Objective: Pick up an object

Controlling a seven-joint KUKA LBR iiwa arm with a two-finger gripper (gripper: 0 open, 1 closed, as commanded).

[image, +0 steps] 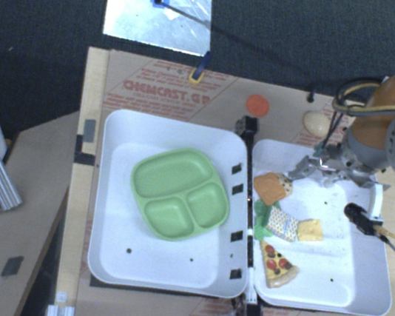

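Note:
The right bin (355, 292) holds several toy foods. A brown toast slice (270, 188) lies at its left wall. Below it are a green and white patterned piece (277, 222), a yellow cheese block (310, 230) and a pizza slice (278, 265). My gripper (310, 168) hangs low over the back of the right bin, just right of and behind the toast slice, with nothing visibly held. The left bin (103, 250) holds a green divided plate (179, 192).
An orange disc (257, 106) and a beige egg-shaped thing (314, 122) rest on the cardboard behind the bins. A black divider with clips (246, 192) runs between the bins. A shiny foil sheet (160, 3) lies at the far back.

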